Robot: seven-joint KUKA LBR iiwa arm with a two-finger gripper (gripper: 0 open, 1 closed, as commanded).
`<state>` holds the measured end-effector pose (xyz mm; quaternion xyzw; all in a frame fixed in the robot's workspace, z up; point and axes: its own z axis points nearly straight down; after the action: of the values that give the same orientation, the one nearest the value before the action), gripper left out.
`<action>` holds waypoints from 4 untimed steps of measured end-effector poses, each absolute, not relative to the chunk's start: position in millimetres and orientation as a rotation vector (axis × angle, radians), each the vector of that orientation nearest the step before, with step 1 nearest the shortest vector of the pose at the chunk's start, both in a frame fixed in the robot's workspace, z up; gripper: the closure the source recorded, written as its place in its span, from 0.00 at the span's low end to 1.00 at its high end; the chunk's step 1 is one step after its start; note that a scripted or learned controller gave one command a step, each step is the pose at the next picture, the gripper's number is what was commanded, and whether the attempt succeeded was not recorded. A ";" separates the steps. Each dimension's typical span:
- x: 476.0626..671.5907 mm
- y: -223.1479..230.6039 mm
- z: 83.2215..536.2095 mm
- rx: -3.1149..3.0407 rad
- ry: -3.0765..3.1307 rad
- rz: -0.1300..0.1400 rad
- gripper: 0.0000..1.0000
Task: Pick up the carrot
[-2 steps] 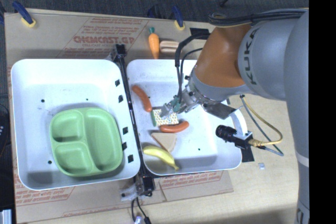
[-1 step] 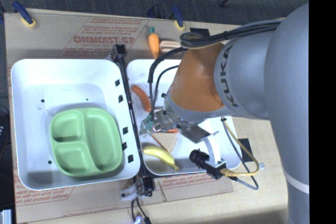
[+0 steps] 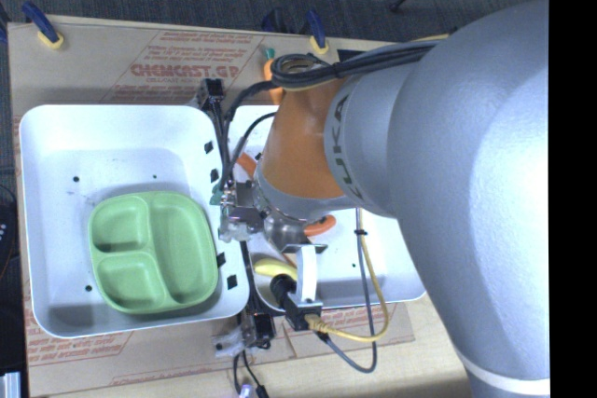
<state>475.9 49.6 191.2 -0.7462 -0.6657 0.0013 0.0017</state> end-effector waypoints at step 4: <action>475.6 217.6 294.5 -2.422 -1.997 0.005 1.00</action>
<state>475.6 217.6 294.5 -0.7716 -0.6361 0.0016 0.0013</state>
